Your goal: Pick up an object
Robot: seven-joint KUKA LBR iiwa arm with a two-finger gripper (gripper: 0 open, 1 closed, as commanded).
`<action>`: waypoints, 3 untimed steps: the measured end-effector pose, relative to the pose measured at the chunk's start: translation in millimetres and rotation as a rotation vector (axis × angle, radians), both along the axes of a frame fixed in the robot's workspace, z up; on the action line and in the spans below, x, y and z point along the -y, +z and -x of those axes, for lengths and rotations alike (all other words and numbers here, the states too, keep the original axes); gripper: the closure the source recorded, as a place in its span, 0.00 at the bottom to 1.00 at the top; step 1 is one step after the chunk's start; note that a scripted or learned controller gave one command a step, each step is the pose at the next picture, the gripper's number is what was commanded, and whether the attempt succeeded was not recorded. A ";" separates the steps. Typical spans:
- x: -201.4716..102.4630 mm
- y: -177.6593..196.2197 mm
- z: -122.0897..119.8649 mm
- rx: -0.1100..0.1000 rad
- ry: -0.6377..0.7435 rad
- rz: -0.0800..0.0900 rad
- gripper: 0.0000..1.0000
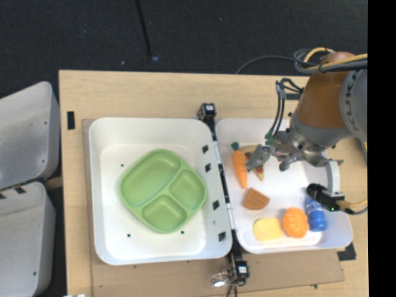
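Hovering low over the right bin (331, 243), the gripper (260, 161) is being held just beside the carrot (239, 168); whether its fingers are apart cannot be told.

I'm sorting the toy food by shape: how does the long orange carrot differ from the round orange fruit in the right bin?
The long orange toy carrot is slim and tapered, with a green top end; the round orange toy fruit is plump and ball-like. The carrot lies near the bin's left wall, beside the gripper; the fruit sits near the front edge between a yellow piece and a blue object. Both are orange and lie in the right white bin.
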State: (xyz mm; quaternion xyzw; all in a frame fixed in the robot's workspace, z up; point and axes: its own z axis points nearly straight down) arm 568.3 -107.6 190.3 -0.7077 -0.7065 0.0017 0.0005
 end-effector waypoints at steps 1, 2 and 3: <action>3.5 -42.5 1.8 0.000 0.000 0.000 0.00; 4.3 -29.6 0.4 0.005 -0.004 0.000 1.00; -3.0 18.8 -4.6 0.009 0.005 0.000 1.00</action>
